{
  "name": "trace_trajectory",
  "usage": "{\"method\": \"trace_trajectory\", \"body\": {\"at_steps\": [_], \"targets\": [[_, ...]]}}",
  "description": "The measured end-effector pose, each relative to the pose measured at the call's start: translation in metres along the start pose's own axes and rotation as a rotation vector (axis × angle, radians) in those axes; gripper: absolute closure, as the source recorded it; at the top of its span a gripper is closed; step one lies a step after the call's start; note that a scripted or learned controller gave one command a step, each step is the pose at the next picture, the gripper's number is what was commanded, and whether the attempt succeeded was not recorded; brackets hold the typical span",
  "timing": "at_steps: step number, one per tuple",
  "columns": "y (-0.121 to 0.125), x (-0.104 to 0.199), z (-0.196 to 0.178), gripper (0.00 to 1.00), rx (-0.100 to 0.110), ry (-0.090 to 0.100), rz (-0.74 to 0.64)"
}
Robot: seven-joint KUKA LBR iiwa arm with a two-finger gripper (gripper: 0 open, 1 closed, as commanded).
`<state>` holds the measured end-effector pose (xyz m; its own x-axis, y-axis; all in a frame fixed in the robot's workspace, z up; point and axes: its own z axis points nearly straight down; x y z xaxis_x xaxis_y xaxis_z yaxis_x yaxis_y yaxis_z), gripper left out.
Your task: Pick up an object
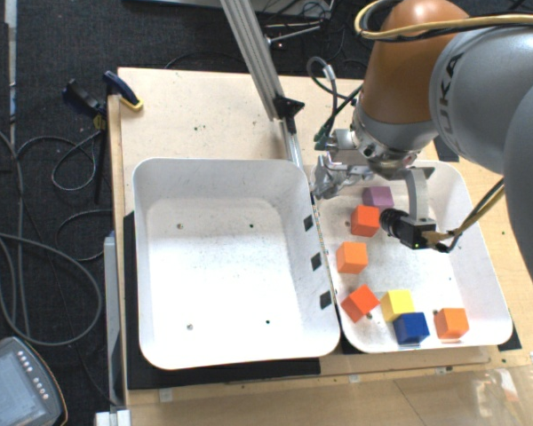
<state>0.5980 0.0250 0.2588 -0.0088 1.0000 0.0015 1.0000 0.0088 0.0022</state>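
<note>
ok so the arm [444, 60] comes in from the right, orange band up top, w/ the gripper [333, 177] hanging over the back left corner of the right bin [480, 273], right by the edge where the two bins meet. Fingers are too dark and tangled w/ the wrist hardware, so can't tell if they're spread or closed, and nothing visible between them. Blocks all sit in the right bin: purple block [378, 195] just under the wrist, orange cube [366, 221] touching it in front, another orange block [353, 257] below that. Front row: red-orange block [361, 303], yellow block [396, 303], blue block [411, 327] touching the yellow, and one more orange cube near the front right [451, 323]. Left bin [222, 264] is beside it, white w/ small specks
</note>
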Motion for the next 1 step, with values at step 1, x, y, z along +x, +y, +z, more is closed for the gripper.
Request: {"method": "trace_trajectory", "body": {"at_steps": [1], "targets": [[0.0047,0.0506,0.0215,1.00,0.005,0.000,0.002]]}}
